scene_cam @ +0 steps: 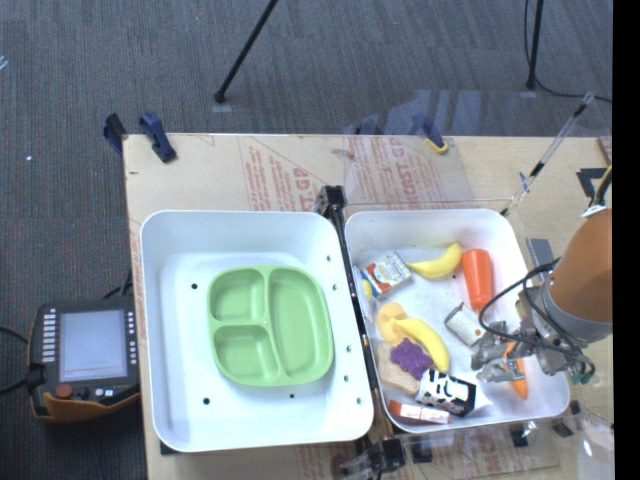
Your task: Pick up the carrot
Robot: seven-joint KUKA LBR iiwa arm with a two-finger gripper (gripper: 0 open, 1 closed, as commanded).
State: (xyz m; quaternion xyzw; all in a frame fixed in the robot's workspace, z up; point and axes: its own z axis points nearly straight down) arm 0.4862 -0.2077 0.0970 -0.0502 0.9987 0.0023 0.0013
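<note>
Pendant: a handheld control screen (90, 353) lies off the bench, far left of the carrot (478, 278).
Left bin: the left bin (150, 238) carries a green divided plate (300, 318), well apart from the carrot and to its left.
Right bin: the right bin (430, 211) holds the carrot in its upper right part, with the clutter to the carrot's left and below it.
Carton: a small carton (385, 273) lies left of the carrot, with a banana between the two.
Bananas: one banana (440, 263) sits just left of the carrot's top end, close but seemingly not touching; a second banana (425, 338) lies below and left of the carrot.
Can: a small silvery can (460, 323) rests just below the carrot's lower end.
Carrot: orange, blunt-ended, lying lengthwise on the bin floor, untouched.
Handling: it is probably a light, stiff toy with a smooth, rounded skin that could roll or squirt out of a pinch; the mid-length, taken across its narrow width, looks the safest hold, clear of banana and can.
Gripper: the gripper (505, 356) hangs low, below and slightly right of the carrot, near but apart; whether it is apart or together cannot be told.
Orange scrap: a small orange piece (520, 383) shows by the gripper, too small to identify.
Arm: the arm (590, 278) enters right of the carrot.
</note>
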